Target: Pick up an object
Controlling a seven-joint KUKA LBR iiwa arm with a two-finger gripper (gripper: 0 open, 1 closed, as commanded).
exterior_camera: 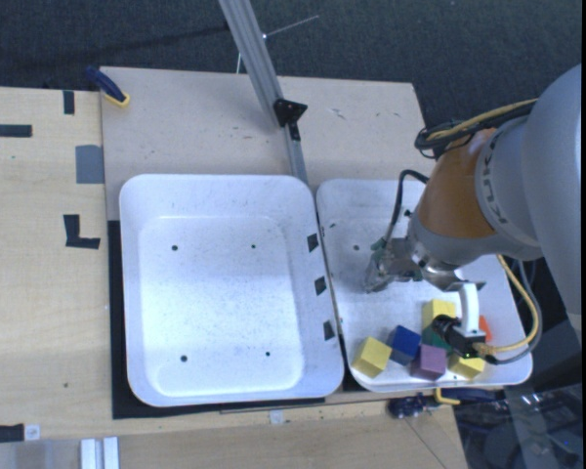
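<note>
0 objs lifted yet: your gripper point(379, 274) hangs above the right bin point(356, 218), up-left of the blue cube point(404, 342); can't tell its state. Pick remains.

Two white bins point(220, 198) sit on the tabletop point(195, 115), and the right one holds about six small blocks: three yellow point(373, 357), one blue point(405, 342), one purple point(431, 361), one green point(436, 337).
</note>
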